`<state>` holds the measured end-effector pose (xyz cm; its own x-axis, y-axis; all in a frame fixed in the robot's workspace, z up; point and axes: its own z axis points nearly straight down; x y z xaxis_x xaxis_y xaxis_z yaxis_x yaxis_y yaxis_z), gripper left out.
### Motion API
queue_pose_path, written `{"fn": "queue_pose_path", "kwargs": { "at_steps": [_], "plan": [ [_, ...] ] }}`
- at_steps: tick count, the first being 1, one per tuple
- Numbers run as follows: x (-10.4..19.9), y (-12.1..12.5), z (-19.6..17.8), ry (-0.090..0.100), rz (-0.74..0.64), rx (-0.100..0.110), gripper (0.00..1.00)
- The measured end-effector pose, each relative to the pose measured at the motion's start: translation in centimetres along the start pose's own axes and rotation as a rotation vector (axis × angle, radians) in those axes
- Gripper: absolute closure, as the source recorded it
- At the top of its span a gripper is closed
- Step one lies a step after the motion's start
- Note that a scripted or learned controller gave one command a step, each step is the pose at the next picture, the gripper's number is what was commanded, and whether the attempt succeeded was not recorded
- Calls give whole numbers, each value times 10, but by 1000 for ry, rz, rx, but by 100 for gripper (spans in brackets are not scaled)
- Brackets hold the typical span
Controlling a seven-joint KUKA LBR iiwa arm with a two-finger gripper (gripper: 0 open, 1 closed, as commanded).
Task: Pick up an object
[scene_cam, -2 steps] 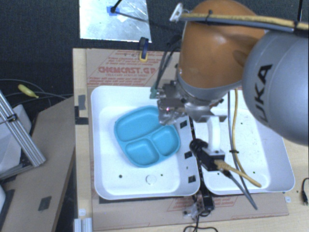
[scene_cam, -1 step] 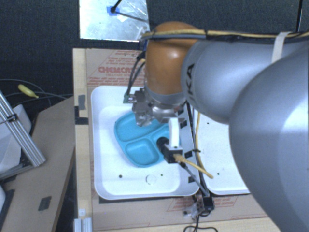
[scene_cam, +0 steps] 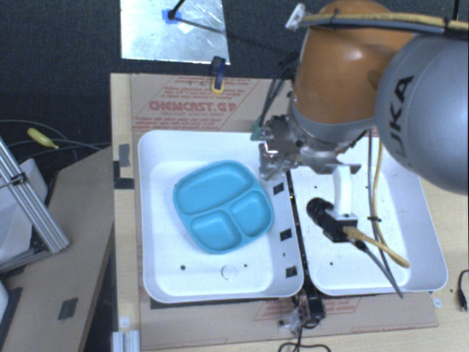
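Blue divided plate (scene_cam: 222, 205): lies flat and right way up in the left bin (scene_cam: 150, 226), turned at a slant, with its three compartments facing up. It is the only sizeable thing to pick, so it is taken as the task's object.
Why it sits so: it rests on the bin floor under its own weight, and nothing props or grips it.
Gripper (scene_cam: 271, 161): hangs low over the ridge where the two bins meet, just beside the plate's upper right corner. Whether it is open or closed cannot be told from this view, and nothing is seen in its hold.
Arm (scene_cam: 352, 72): reaches in from the right and bulks over the right bin (scene_cam: 432, 262), its orange band hiding that bin's back part.
Edges: the plate's raised rim is the likeliest grip. Its right rim runs close to the left bin's inner wall, which bears small black squares (scene_cam: 278, 189).
Open room: bare floor shows to the left of the plate and in front of it, where a small pale disc (scene_cam: 229, 272) lies. The right side is tight.
Judgement: the approach appears aimed at the plate's near corner, and the wall there may crowd the descent.
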<state>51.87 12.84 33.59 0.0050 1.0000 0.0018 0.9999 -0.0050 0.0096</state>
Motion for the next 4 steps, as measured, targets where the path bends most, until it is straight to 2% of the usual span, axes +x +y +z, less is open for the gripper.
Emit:
{"fn": "queue_pose_path", "kwargs": {
  "at_steps": [1,2,3,4],
  "plan": [
    [35,-30,-61,3,-13,2,100],
    [27,-19,-194,5,-10,-8,100],
    [111,-33,-175,1,-18,10,100],
    [64,0,-130,-4,-1,11,100]
  ]
}}
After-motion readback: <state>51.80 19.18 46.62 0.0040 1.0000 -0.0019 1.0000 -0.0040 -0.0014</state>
